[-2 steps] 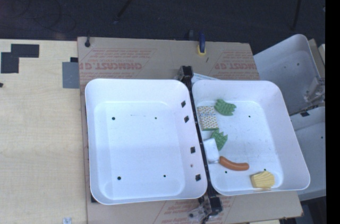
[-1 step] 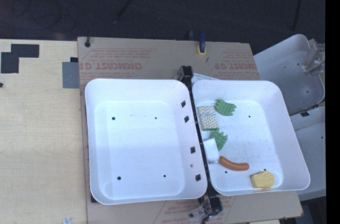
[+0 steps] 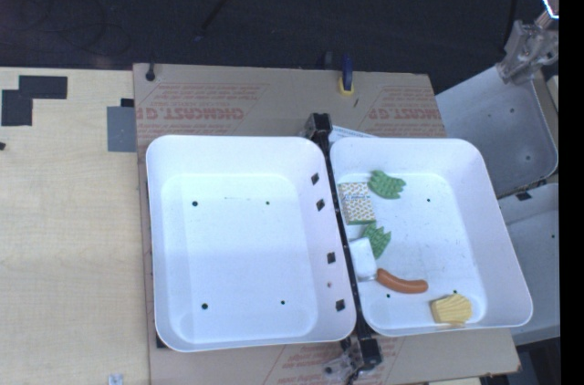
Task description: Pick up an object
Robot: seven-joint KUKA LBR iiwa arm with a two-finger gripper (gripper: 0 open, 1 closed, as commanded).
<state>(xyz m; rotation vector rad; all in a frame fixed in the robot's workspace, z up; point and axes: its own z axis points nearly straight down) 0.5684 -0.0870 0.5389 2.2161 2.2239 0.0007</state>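
Note:
The right bin [image 3: 474,192] holds several small objects along its left side. A green leafy piece [image 3: 387,184] lies at the back, with a checkered block [image 3: 357,201] beside it. Below them are a second green piece [image 3: 377,239] and a white block [image 3: 361,257]. An orange sausage-shaped piece [image 3: 402,283] lies near the front, and a yellow ridged piece [image 3: 451,309] sits in the front right corner. My gripper [image 3: 529,50] is far off at the top right, above the bench edge and well away from both bins; it holds nothing that I can see.
The left bin [image 3: 173,192] stands beside the right one, joined by a black clip strip [image 3: 328,228]. Both rest on a cardboard sheet [image 3: 237,105]. A grey metal plate [image 3: 511,128] lies to the right.

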